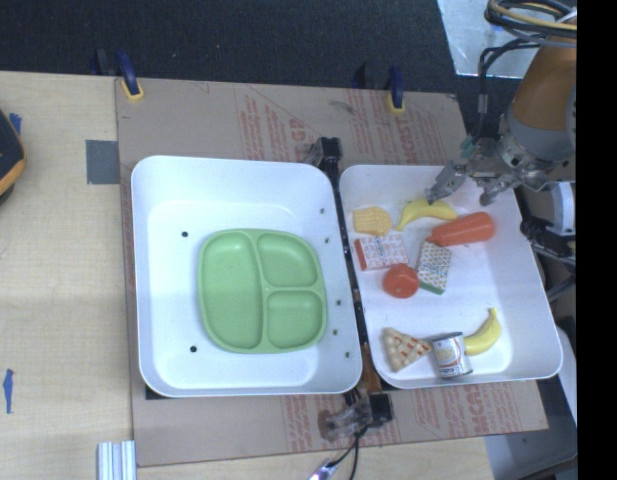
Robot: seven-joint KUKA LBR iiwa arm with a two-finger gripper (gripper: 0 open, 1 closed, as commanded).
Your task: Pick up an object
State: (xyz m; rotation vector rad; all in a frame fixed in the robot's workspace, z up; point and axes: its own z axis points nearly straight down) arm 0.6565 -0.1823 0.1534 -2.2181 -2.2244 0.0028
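The wooden bench [48,298] carries a brown cardboard sheet [248,118], clamped at twelve o'clock. On the sheet sit two white bins: the left bin [153,268] at nine o'clock, the right bin [523,298] at three.

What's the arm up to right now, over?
Gripper open, low over right bin's far end. Holding nothing. Nearest items: upper banana and carrot, just below it. Nothing blocking them.

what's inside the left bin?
The left bin holds one green divided plate, lying flat with three compartments. Whatever lies beneath the plate is covered.
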